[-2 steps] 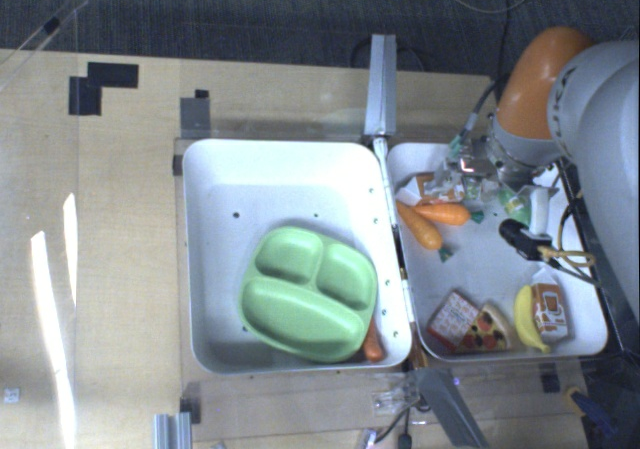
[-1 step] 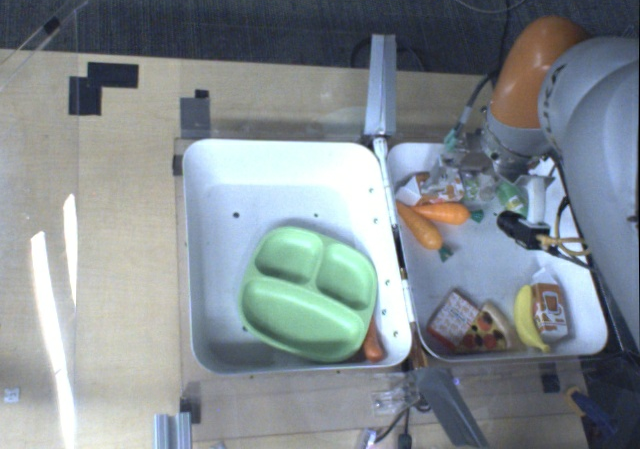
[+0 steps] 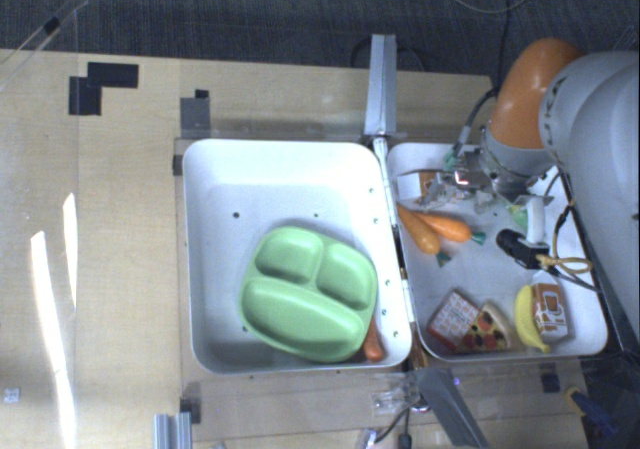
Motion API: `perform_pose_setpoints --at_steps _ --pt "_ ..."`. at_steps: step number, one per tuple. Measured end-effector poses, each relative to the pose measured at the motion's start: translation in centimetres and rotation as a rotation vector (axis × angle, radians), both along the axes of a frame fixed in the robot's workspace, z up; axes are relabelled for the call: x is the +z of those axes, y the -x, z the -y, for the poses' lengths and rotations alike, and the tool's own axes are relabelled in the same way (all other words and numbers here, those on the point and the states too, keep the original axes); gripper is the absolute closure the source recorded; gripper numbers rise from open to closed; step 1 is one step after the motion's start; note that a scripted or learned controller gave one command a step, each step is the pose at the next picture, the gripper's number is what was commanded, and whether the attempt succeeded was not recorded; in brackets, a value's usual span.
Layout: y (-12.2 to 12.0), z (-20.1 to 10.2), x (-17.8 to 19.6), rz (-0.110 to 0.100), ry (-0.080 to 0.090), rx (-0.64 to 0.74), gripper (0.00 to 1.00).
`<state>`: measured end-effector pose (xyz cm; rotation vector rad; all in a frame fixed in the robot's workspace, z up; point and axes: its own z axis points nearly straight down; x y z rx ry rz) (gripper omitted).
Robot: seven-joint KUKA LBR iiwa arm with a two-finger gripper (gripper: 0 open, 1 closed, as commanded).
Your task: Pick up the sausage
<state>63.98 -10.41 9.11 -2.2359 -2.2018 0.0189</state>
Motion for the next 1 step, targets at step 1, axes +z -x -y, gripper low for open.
perform_pose_setpoints --at_steps 1 --pt "7.71 6.06 -0.27 0.020 -0.004 0.294 0.00"
